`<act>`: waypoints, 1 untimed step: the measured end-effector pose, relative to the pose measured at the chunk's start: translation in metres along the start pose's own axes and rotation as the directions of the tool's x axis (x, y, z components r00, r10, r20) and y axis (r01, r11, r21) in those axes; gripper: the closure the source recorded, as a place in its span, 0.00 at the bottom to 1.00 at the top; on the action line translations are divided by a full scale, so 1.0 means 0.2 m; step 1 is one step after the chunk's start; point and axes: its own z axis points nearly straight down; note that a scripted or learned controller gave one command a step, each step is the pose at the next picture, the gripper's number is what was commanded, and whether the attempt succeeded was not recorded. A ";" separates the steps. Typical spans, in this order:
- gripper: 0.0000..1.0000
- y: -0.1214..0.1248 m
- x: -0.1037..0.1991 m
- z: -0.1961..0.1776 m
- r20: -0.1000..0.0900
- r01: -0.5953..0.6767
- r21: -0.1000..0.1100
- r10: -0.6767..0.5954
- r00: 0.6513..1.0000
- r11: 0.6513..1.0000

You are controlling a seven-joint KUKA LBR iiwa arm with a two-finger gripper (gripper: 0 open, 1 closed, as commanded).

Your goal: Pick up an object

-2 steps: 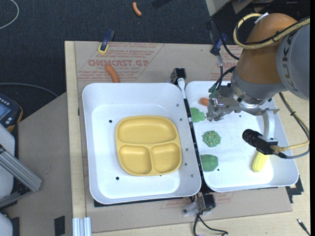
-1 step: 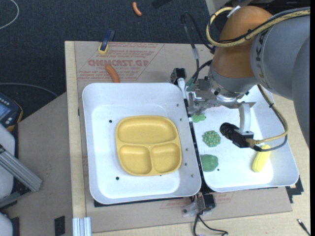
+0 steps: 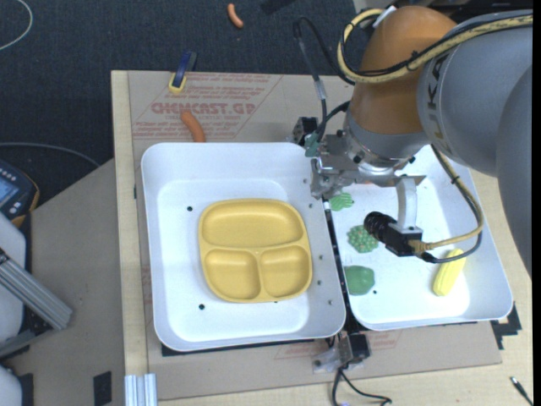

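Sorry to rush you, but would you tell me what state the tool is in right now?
Tool: cannot be told; it sits low over the right bin.

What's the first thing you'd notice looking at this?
The big grey robot arm with its orange band leans in from the right over the right bin. Next comes the yellow divided plate in the middle of the left bin. Small green toy foods and a yellow corn cob lie in the right bin.
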 end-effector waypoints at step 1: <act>1.00 -0.03 0.02 0.09 0.001 -0.003 0.008 0.003 1.000 1.000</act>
